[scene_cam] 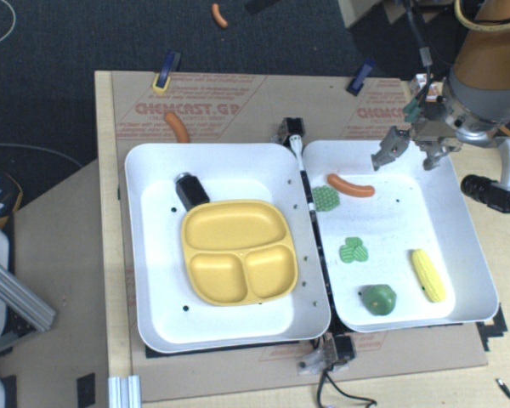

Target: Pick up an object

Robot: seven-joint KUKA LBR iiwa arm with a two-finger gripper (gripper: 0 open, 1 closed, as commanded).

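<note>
**Gripper spread open above the right bin's far edge**

Where the arm (484, 58) enters at the upper right, we lose most of it past the picture's border; what we can see is its orange band and grey wrist. Below the wrist, the gripper (408, 153) hangs over the far edge of the right bin (467, 228), its two dark fingers splayed wide apart with nothing between them. Fine detail at the wrist is hard for us to read.

Inside that bin we count five things, all apart from the gripper: an orange sausage (350, 185) nearest the fingers, a green leafy piece (325, 199) just beside it against the left wall, a small green cluster (353, 250) near the middle, a green pepper (377, 299) toward the near wall, and a yellow corn cob (428, 274) to the right.

A yellow divided plate (238, 252) sits in the left bin (144, 228), partly covering a black object (190, 190) whose shape we cannot make out.

Both bins rest on a cardboard sheet (229, 100) with faint red lettering, clamped at its far edge to the bench (68, 253). A second sausage (177, 127) lies on the cardboard, and a third (219, 14) on the dark carpet (85, 24) beyond.
</note>
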